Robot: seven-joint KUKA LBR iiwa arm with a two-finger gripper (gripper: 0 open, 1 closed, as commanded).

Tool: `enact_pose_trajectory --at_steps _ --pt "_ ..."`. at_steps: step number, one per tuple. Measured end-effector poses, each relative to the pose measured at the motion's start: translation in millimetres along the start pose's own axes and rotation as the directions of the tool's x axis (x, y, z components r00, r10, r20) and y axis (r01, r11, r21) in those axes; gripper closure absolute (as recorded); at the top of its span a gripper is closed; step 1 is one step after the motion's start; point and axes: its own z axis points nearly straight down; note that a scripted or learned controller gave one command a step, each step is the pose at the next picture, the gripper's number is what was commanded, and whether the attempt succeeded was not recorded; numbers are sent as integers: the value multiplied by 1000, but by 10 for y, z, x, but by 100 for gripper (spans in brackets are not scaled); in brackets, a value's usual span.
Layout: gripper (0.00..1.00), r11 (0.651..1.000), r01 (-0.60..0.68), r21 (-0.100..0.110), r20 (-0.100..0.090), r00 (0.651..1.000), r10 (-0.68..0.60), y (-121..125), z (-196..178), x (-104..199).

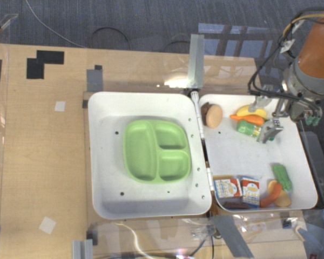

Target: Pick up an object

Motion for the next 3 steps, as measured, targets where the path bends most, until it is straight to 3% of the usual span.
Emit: enact_pose_trajectory --at_steps 1,2,3 --pt "0 998 61 2 -2 998 -61 -548 413 532" --pt "0 974 227 0 -4 974 -227 -873 1052 743" --pt "0 922 387 1 1 922 -387 -901 1872 733"
